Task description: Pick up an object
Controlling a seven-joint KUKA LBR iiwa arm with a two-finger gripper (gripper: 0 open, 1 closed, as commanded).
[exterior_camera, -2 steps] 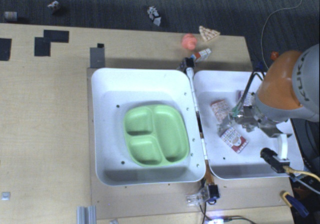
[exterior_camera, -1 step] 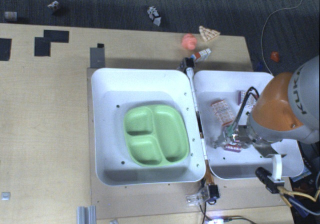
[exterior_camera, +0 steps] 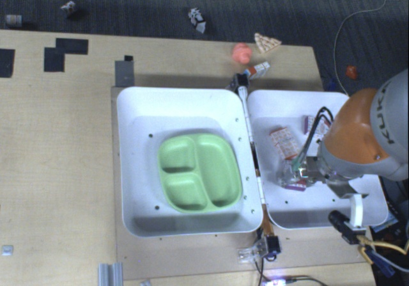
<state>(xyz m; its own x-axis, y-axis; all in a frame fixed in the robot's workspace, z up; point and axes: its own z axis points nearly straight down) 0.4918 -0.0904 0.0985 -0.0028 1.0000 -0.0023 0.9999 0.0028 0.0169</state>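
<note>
Packet [exterior_camera: 284, 141] bears red print, unreadable; claw [exterior_camera: 295, 174] beside.

A green divided tray [exterior_camera: 199, 171] fills my left bin [exterior_camera: 131, 150]. By the worktop [exterior_camera: 57, 163] far edge lie a pink ball [exterior_camera: 241, 53] and a triangular piece [exterior_camera: 266, 42].

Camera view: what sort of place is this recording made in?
Most likely a robotics lab's bin-picking test bench. Two shallow white bins, the left bin and the right bin, sit side by side on a wooden bench. A green divided tray lies in the left bin, and the robot arm reaches over the right.
</note>
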